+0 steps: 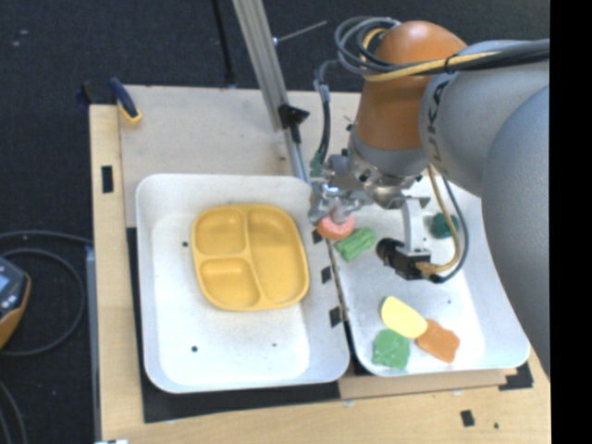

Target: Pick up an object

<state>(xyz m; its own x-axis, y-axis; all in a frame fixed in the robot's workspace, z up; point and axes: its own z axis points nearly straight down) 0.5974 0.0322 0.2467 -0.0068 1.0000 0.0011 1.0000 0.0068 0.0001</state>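
My gripper (335, 216) hangs over the inner left edge of the right bin (481, 276), close to the divide between the two bins. A small pink round object (336, 228) sits between its fingertips, and the fingers look shut on it. A green object (357, 244) lies just to the right of it and below, on the bin floor. Farther toward the front lie a yellow piece (403, 317), a green piece (391, 350) and an orange piece (438, 342). A teal object (442, 227) peeks out behind the arm's cables.
The left bin (166, 340) holds a yellow divided plate (250, 255). A slanted metal pole (264, 63) rises behind the bins. A black cable connector (404, 259) dangles over the right bin. The arm's bulk covers the right bin's far right side.
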